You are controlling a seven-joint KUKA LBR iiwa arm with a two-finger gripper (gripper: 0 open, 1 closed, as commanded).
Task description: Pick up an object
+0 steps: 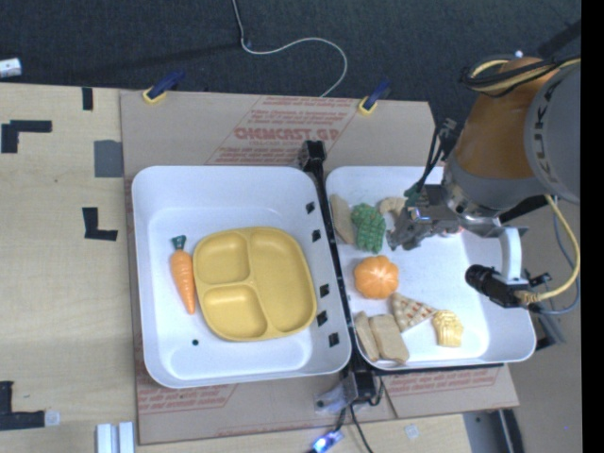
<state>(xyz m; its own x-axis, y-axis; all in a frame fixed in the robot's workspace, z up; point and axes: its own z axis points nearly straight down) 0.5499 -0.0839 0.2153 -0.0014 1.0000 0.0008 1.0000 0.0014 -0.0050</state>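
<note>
The gripper is low in the right bin w/ the green toy just left of it, can't tell if it's open or closed, & it might bump the toy away.

I log: white cable; two clamps on cardboard sheet; white bins; desk.

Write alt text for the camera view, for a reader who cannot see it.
A grey arm's gripper hangs low in the right bin, beside broccoli, above an orange, pizza slice and bread. The left bin holds a yellow tray and a carrot.
</note>
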